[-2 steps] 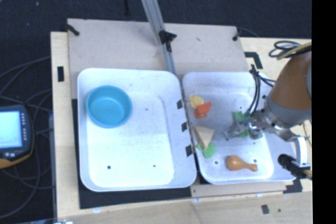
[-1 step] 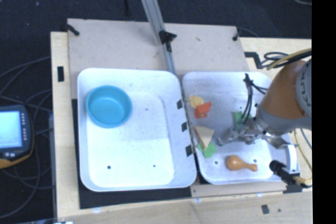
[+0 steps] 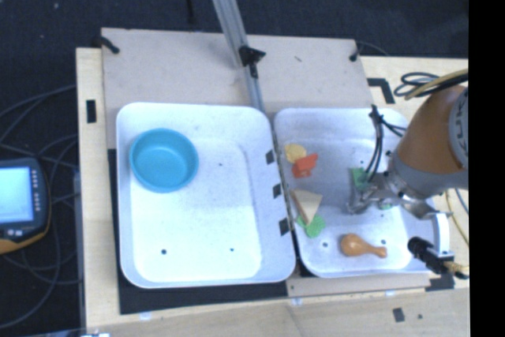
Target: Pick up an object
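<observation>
A pale wooden bench [image 3: 197,67] is bearing two white bins over dark flooring. Nearest the camera in the right bin [image 3: 331,130], an orange pear-shaped toy [image 3: 361,246] is lying loose. Just beyond it the gripper [image 3: 359,201] is reaching down beside a green piece [image 3: 359,176], probably going for it; whether it is pinching anything, I cannot tell. Farther left, a blue bowl [image 3: 163,159] is sitting in the left bin [image 3: 197,249].
</observation>
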Robot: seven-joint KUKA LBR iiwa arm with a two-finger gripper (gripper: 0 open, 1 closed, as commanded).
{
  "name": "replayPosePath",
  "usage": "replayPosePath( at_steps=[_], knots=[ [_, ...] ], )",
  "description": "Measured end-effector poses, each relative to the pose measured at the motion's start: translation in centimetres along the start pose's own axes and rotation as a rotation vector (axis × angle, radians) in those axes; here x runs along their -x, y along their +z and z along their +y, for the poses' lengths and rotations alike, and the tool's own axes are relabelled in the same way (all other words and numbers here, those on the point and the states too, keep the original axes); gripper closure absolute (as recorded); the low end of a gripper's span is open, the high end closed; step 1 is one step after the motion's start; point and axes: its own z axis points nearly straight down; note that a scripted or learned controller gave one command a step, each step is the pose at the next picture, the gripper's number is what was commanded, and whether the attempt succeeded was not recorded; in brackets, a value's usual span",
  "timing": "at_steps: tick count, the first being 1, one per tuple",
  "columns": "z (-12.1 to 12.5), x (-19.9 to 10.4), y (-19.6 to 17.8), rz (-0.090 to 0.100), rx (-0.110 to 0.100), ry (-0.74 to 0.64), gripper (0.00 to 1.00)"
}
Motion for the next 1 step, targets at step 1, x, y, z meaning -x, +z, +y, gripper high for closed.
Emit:
replayPosePath(
  at_steps=[1],
  knots=[
    [0.35, -0.21, -6.29, 0.0, 0.001, -0.009, 1.0]
  ],
)
